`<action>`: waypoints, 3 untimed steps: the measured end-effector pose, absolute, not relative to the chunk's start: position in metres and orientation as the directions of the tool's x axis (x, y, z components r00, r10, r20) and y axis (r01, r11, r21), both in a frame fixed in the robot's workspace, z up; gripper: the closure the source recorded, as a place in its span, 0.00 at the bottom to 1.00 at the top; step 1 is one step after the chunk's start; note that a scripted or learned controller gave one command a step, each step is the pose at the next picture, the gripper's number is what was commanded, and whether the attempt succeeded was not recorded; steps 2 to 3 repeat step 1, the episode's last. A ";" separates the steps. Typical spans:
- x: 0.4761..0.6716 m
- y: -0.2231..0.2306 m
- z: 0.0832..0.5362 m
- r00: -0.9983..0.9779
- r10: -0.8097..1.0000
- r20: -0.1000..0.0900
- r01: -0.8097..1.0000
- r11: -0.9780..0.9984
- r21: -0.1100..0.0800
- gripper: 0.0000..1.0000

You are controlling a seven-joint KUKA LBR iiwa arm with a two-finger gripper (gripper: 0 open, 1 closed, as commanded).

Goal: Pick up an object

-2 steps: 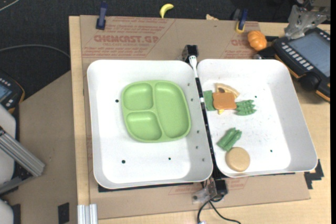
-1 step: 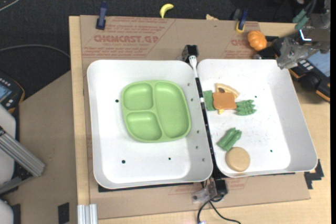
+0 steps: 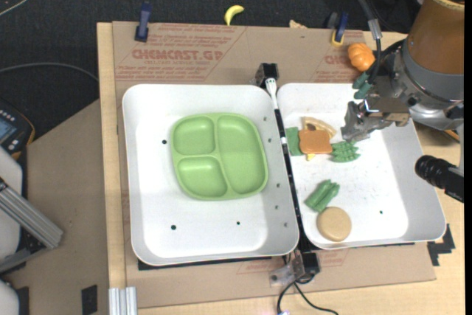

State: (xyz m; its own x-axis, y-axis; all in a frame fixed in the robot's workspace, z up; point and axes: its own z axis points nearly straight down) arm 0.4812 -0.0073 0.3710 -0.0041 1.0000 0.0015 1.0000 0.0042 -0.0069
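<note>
My gripper (image 3: 352,130) hangs over the right bin (image 3: 398,195), its tips just above a green broccoli-like piece (image 3: 344,153). Nothing shows between its tips. Left of that lie an orange flat piece (image 3: 316,142) on a tan slice (image 3: 318,124) and a small green block (image 3: 293,140). Nearer the front sit a green leafy piece (image 3: 322,194) and a round tan cookie (image 3: 334,223).
A green divided plate (image 3: 219,156) rests in the left bin (image 3: 147,188). A small orange fruit (image 3: 361,55) and a yellow banana (image 3: 233,12) lie on the cardboard behind the bins. Blue clamps (image 3: 142,21) hold the board's back edge.
</note>
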 end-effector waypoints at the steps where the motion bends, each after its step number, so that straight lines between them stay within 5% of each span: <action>1: 0.479 0.090 0.442 -0.011 1.000 0.004 1.000 0.011 0.009 1.00; 3: 0.479 0.090 0.442 -0.011 1.000 0.004 1.000 0.011 0.009 1.00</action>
